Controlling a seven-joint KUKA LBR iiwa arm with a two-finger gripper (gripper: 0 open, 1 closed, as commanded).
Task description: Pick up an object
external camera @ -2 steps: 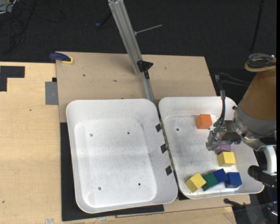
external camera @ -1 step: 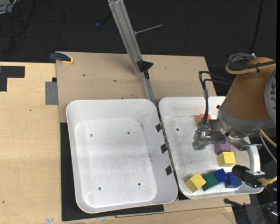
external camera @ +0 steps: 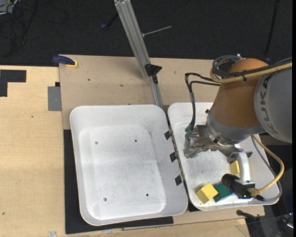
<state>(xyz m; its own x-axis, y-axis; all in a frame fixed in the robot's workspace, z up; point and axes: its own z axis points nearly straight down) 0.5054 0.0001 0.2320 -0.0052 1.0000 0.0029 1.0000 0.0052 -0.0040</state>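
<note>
Nearest the lens: yellow block (external camera: 205, 192), lying in right bin (external camera: 207, 174) close to its near edge, toward the near left corner. Just beside it on the right, perhaps touching: green piece (external camera: 223, 190), partly hidden on its right side. Both flat on the bin floor, neither lifted.

Gripper (external camera: 190, 150) low over the same bin, near its left wall and about midway along it, well apart from block and green piece. Pincer state: cannot tell, wide or narrow; tip small and blurred against the white floor. Behind the gripper, grey wrist and orange band (external camera: 239, 100) of arm, reaching in from the right and covering the bin's far right part.

Left bin (external camera: 118, 167) alongside, its right wall against right bin's left wall, with three small black tabs (external camera: 172, 157) along the shared edge. Black mat (external camera: 67, 181) showing under left bin's left and near edges.

Both bins on wooden bench (external camera: 103, 78). Slanted aluminium rail (external camera: 135, 33) rising from the bench just behind the join of the two bins. Small blue and yellow item (external camera: 65, 60) at bench's far left corner.
</note>
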